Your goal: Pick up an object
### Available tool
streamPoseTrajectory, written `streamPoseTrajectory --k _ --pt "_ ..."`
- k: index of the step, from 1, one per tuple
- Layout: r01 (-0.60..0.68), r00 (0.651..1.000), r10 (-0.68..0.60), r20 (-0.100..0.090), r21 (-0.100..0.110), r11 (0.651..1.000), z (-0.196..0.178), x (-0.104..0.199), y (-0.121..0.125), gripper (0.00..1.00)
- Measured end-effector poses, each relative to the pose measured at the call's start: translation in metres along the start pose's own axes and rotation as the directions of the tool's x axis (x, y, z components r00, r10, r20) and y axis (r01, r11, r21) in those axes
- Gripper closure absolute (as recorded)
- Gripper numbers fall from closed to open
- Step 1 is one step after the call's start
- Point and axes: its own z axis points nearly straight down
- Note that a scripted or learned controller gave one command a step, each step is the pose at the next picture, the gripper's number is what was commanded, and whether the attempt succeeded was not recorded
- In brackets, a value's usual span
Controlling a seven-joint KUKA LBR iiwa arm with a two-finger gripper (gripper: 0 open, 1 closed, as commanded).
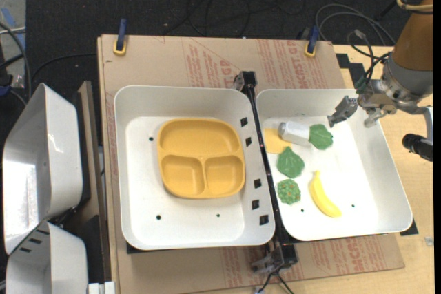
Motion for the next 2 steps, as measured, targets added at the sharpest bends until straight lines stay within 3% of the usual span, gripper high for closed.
streamPoseTrajectory --k 1,2 --pt "0.003 1.0 -0.003 0.003 -0.014 1.0 -0.008 0.001 0.003 0.0" --pt "0.001 1.0 -0.001 0.003 -0.011 1.0 0.036 0.002 -0.002 0.0"
